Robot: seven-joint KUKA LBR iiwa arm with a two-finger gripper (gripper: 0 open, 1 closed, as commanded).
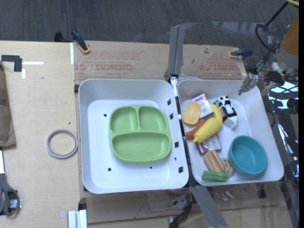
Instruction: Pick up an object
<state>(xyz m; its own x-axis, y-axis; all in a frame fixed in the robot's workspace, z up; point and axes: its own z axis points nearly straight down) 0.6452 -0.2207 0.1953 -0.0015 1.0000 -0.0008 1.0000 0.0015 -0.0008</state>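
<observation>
From where I'm standing, the end effector [251,83] hangs over the right bin's [270,127] far corner, off the pile; honestly can't tell its state. All the pickable stuff is heaped in that bin, presumably for easy reach: one yellow toy banana [209,126], one teal bowl [247,155], one green bean pod [214,176]. The left bin [90,127] has one green divided plate [140,133].
</observation>
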